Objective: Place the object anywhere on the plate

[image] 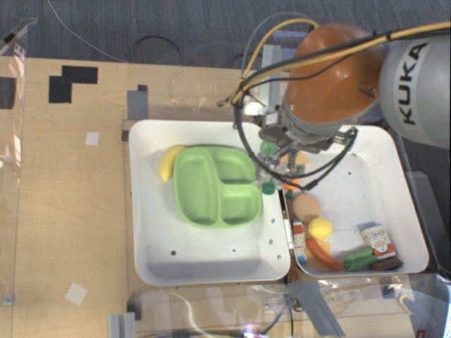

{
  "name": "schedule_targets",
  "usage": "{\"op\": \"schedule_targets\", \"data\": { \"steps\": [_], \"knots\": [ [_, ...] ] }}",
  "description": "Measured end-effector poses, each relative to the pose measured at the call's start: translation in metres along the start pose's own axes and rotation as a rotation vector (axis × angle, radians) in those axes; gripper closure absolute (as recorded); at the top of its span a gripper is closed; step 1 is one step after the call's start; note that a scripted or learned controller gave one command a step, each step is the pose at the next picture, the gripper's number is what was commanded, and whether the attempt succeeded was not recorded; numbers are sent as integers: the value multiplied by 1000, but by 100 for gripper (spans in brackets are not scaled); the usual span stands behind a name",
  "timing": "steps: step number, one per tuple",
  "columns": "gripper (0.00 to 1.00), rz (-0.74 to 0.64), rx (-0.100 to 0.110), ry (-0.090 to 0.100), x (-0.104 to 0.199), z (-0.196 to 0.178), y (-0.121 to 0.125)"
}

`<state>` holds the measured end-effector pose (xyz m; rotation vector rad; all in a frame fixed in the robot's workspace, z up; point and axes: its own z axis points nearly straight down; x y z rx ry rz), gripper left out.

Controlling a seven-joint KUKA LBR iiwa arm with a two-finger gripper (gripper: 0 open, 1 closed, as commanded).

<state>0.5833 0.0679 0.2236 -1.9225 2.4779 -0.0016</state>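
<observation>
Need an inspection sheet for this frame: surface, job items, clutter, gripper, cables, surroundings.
Surface: two white bins side by side, left bin and right bin, on a wooden bench.
Job's things: green plate in left bin; yellow banana tucked against its left edge.
Clutter: toy foods in right bin, including egg, lemon, carton.
Grippers: gripper above the bins' divide; finger state hidden.
Cables: loops around the wrist.
Surroundings: grey carpet.
</observation>
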Motion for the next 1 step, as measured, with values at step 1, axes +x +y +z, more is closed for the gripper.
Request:
{"op": "schedule_targets", "data": {
  "steps": [1],
  "knots": [
    [0, -1, 2, -1, -1, -1, 0]
  ]
}}
